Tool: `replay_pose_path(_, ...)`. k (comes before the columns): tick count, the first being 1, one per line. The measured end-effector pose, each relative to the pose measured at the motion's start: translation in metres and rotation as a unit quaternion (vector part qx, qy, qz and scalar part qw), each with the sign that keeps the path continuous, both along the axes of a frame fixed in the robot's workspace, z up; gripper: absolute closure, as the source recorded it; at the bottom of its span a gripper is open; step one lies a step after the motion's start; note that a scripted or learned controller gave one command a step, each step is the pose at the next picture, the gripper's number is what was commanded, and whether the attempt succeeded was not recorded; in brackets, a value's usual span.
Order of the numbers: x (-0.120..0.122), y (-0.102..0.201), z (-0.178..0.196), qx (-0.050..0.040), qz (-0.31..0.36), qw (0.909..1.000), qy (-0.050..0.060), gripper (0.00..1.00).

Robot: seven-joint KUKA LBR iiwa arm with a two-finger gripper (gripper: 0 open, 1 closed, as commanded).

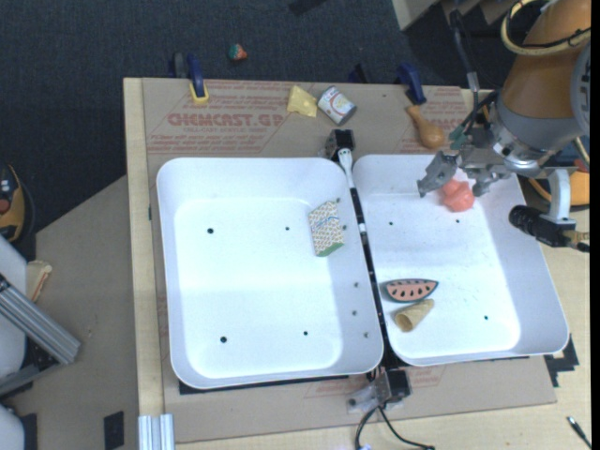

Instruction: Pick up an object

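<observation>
Starting at the left, the left shallow white plastic bin (187,251) holds a single item: a small pale packet with a green and white pattern (326,227), lying near the bin's right wall, close to the divide. Behind the bins, on the brown cardboard backing (225,115), lie a yellow wedge-shaped toy (302,102), a small white and grey carton (337,105) and, further right, a tan pear-shaped toy (427,127).

Across the divide, the right shallow white plastic bin (487,289) carries a red watermelon-slice toy with a green rind (411,290) near its front left, with a tan cone-shaped toy (413,316) just beside it, toward the bin's front edge. Well apart from these, near the back of this bin, sits a small salmon-pink rounded block (457,196).

The grey two-finger gripper (461,178) hangs directly over that pink block, its fingers spread wide, one tip (427,186) to the block's left and the other to its right. The block shows between and slightly below them, with nothing pressing on it that I can make out, so I judge it is straddled rather than held.

This looks like the approach or pre-grasp step, with the pink block as the likely target. The next move calls for lowering the last bit until the tips flank the block's sides, closing squarely on it, then lifting straight up; a rounded shape may squirt out if the fingers close off-centre.
</observation>
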State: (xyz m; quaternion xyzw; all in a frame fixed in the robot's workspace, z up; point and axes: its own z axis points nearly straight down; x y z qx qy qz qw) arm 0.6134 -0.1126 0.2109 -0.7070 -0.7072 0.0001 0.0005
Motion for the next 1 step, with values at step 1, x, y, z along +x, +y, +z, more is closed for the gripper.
replay_pose_path(1, -0.0195, -0.0484, 0.0187, -0.0019, -0.002, 1.0000, -0.002, 0.00)
